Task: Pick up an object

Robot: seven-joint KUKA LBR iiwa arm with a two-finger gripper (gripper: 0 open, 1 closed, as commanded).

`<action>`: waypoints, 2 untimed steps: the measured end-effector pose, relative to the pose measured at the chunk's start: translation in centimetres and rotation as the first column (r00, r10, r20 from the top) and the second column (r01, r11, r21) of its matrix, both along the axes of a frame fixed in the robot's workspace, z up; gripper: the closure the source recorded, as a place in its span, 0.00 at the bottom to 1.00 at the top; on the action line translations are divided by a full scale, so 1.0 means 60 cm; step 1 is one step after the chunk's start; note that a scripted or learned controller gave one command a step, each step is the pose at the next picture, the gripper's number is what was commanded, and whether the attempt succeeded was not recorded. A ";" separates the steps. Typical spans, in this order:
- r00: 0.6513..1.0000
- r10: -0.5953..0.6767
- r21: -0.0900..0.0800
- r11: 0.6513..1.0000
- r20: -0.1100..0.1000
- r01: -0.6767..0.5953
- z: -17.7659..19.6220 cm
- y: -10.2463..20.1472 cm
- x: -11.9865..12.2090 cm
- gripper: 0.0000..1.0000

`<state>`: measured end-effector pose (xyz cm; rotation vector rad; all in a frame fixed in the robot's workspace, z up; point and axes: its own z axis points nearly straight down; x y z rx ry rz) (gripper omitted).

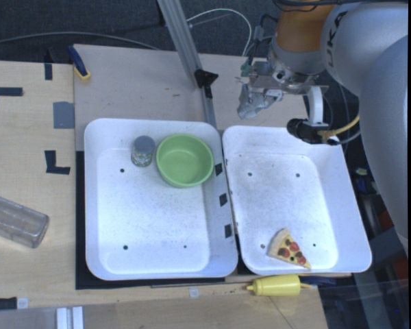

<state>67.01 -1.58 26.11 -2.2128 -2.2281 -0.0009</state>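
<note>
Gripper [255, 105] hangs above the right white bin's [329, 184] far rim, grasping nothing; its opening cannot be made out. Left white bin [109, 238] holds a small grey can [143, 151] touching a green bowl [185, 160]; a toy pizza slice [288, 248] lies near the right bin's front.

Two white bins [109, 266] [342, 252] (side by side), one green bowl [185, 160], one pizza slice [288, 248], one can [143, 151].

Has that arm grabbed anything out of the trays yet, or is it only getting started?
Nothing looks picked yet. The green bowl and small can sit in the left bin; the toy pizza slice lies in the right bin. The gripper hangs above the right bin's far edge. Reaching down and lifting something is all left.
</note>
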 end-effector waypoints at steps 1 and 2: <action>1.000 -0.001 -0.001 1.000 -0.003 0.001 -0.030 0.080 -0.008 1.00; 1.000 0.000 -0.001 1.000 -0.001 0.000 -0.054 0.181 0.010 1.00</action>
